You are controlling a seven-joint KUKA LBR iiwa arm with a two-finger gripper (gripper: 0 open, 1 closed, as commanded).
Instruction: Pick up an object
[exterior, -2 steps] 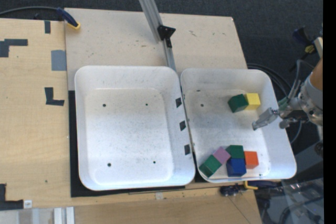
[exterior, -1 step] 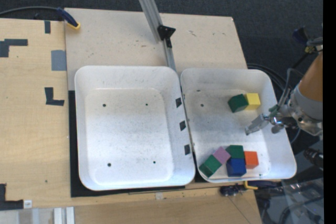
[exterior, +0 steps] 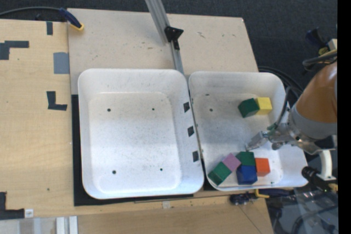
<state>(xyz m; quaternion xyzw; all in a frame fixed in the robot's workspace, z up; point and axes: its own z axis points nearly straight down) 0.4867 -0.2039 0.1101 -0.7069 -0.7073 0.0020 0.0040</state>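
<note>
- A grey arm (exterior: 321,104) with an orange band is reaching in from the right, over the right bin's (exterior: 219,80) right wall
- The gripper (exterior: 262,140) is hanging low over that bin's floor, near its right wall and just above the cluster of blocks at the front edge
- The fingers (exterior: 255,143) are showing as thin metal tips pointing left; how far apart they are standing cannot be told, and nothing is showing between them
- A green block (exterior: 248,107) and a yellow block (exterior: 264,104) are sitting touching each other toward the right bin's back right corner, well apart from the gripper
- Five blocks are crowding the right bin's front edge: a green block (exterior: 220,172) at the left, a pink block (exterior: 231,161) just beside it, a dark green block (exterior: 245,158) just below the gripper, a blue block (exterior: 247,174) in front of that one, and an orange block (exterior: 262,166) at the right
- The left bin (exterior: 131,134) is sitting beside the right one, their walls touching along the middle
- A slanted metal rail (exterior: 153,0) is running across the bench from the back toward the seam between the bins
</note>
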